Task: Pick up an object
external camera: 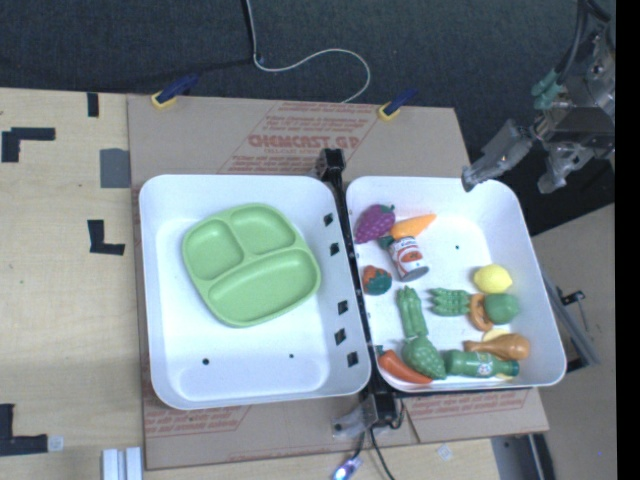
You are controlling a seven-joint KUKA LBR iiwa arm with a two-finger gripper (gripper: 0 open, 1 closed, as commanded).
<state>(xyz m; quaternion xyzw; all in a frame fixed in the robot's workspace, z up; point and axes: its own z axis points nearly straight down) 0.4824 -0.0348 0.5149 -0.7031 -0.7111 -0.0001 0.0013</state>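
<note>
Your claw (515, 163) hangs with fingers spread, holding nothing, off the right bin's (500, 204) far corner; toys (440, 313) crowd there, so a descent could clip neighbours and miss.

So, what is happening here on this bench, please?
A robot arm is meant to pick up an object. It is at the upper right, above the corner of the right bin, and holds nothing. Toy foods, such as a purple grape bunch and a yellow lemon, lie in that bin. The left bin holds a green divided plate.
</note>
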